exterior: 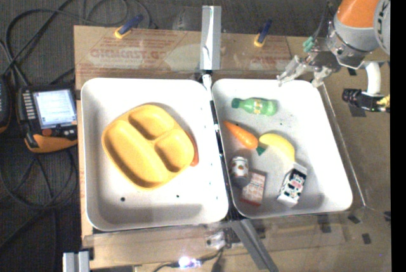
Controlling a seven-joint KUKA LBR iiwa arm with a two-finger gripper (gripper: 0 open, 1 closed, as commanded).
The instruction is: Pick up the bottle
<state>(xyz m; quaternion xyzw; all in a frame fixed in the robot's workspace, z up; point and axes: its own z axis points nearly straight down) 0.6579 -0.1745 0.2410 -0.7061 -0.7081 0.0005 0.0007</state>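
In the left bin [95, 201] lies a yellow divided tray [149, 145]. In the right bin [336, 194] the green bottle [254, 106] lies on its side near the far wall, with a carrot [242, 134] and a banana [279, 146] nearer the camera, then what looks like a small can [239, 167], a red packet [253, 188] and a small carton [292, 185]. My gripper [302, 71] hangs above that bin's far right corner, fingers spread, pinching nothing, well apart from the bottle.

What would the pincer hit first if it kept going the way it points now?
Probably the far rim of the right bin, close to its corner. The pincer points down and left from above that edge; the bottle lies further along. Depth is hard to judge from above.
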